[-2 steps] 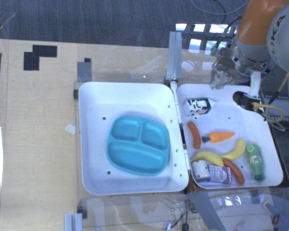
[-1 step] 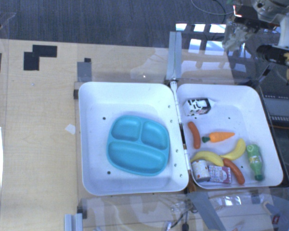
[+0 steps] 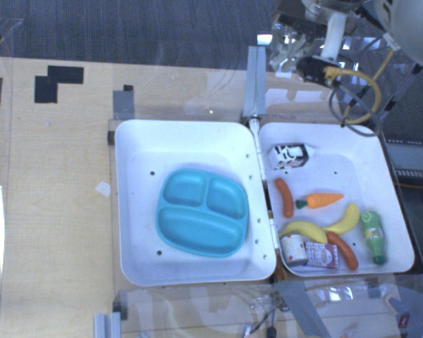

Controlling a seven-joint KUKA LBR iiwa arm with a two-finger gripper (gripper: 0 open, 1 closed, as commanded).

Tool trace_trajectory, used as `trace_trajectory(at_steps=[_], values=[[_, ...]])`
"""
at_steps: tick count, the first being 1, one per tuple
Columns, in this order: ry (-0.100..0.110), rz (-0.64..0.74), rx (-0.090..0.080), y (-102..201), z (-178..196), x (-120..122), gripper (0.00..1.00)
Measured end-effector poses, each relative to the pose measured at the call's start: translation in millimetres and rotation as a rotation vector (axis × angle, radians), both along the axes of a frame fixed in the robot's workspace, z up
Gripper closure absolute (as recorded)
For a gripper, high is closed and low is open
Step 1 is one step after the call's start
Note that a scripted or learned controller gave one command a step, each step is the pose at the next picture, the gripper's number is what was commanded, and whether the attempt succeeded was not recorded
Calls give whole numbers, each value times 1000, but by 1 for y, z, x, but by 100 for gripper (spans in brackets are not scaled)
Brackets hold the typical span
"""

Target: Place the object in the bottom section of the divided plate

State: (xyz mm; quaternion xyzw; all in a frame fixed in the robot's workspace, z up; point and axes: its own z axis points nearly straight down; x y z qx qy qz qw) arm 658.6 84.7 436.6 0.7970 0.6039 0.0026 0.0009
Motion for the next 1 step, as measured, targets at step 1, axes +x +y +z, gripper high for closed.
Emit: trace_trajectory(at_steps=[1], values=[[1,52,0,105,-1,10,100]])
